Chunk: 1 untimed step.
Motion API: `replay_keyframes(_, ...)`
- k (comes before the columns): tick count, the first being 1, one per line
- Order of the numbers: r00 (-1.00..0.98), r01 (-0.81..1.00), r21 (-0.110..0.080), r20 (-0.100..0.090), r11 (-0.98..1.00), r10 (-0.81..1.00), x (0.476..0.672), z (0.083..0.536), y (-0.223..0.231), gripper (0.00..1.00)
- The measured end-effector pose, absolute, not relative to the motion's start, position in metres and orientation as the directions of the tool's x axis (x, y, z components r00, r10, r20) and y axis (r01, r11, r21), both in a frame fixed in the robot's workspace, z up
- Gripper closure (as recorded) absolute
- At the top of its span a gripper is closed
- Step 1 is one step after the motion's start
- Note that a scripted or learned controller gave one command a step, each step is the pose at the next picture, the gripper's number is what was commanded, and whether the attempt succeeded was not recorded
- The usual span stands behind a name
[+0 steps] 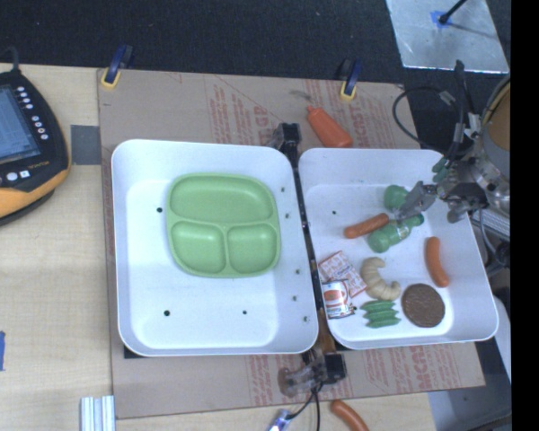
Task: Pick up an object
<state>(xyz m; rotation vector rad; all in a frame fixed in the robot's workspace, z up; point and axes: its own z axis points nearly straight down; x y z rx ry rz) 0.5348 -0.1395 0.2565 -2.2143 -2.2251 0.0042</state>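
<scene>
My gripper (416,199) reaches in from the right over the upper part of the right bin (467,330), and it is open. Just left of its fingertips lies a round green object (395,195), touching or nearly touching them. Right below that are a green bottle-like piece (393,235) and an orange carrot (366,226). Nothing sits between the fingers. Lower in the bin lie an orange sausage (437,261), a pale croissant-shaped piece (378,277), a brown round cookie (423,304), a green pea pod (379,313), a small can (337,299) and a patterned packet (333,264).
The left bin (144,321) holds a green divided plate (223,224). An orange object (328,128) lies on the cardboard behind the bins, and another (350,413) in front. A teach pendant (13,146) rests at the far left. Cables run by the arm at the right.
</scene>
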Motion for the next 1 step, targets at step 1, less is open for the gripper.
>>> replay_keyframes(1, -0.006, 1.000, -0.007, -0.001, 0.006, 1.000, 0.5868, 0.1844, -0.1237, 0.00)
